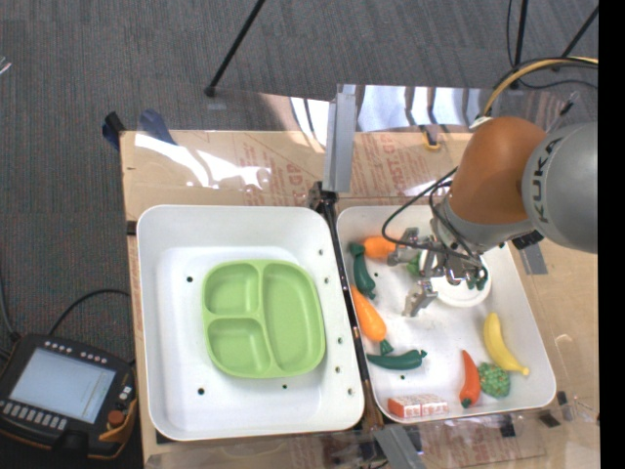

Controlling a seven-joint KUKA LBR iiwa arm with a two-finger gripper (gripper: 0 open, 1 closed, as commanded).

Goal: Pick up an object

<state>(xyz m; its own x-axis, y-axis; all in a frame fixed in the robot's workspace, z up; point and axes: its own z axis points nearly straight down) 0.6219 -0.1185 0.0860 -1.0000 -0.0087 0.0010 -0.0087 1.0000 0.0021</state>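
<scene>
My gripper (416, 274) hovers over the upper middle of the right bin (527, 291), under the orange wrist band. Its two fingers stand spread and open, with nothing between them. One finger (406, 243) is beside a small orange vegetable (379, 247); the other finger (419, 302) points down at the bin floor. A dark green vegetable (363, 273) and an orange carrot (368, 317) lie just left of the gripper. A white round dish (463, 291) sits right under the wrist, partly hidden.
Lower in the right bin lie a green chili (395, 359), a banana (503, 343), a red pepper (470, 379), broccoli (496, 382) and a red-and-white box (418, 406). The left bin (166, 262) holds a green divided plate (264, 318).
</scene>
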